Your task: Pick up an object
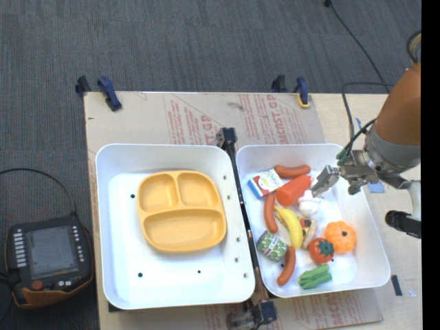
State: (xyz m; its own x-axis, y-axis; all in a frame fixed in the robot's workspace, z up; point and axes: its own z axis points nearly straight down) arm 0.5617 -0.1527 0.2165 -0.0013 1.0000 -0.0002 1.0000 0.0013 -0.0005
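The grey arm (402, 126) reaches in from the right, wrist lowered.

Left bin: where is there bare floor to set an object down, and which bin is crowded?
In the left bin, bare white floor runs all round the yellow divided plate, widest along the near wall and the left wall. The right bin is crowded with toy food in its middle; its free patches are the far-right corner and the near-right strip by the pumpkin.

Wooden bench (185, 115) with two white bins (117, 184) (368, 253) side by side.
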